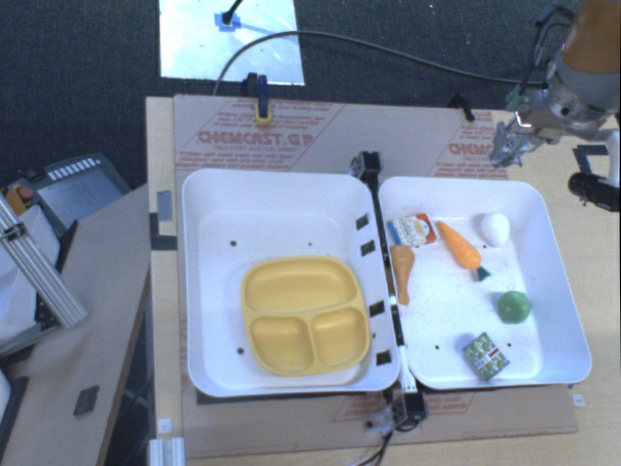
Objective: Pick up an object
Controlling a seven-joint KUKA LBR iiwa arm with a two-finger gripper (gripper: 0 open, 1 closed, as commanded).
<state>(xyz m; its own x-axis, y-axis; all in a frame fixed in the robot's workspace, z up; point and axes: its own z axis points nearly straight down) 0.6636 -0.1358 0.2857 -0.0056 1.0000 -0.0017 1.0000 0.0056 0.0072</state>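
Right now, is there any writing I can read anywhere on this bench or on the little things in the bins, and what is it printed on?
"CHEMCAST GP", red print on the brown board under the bins, far left; the last letters are my best reading.
The same red print repeats at the board's far right, too cut off to read fully.
Small carton: coloured label, too small to read.
Green packet: print too blurred to read.

The bench (165, 289) bears a printed board (291, 129), with two white bins (209, 260) (558, 260) side by side on it.
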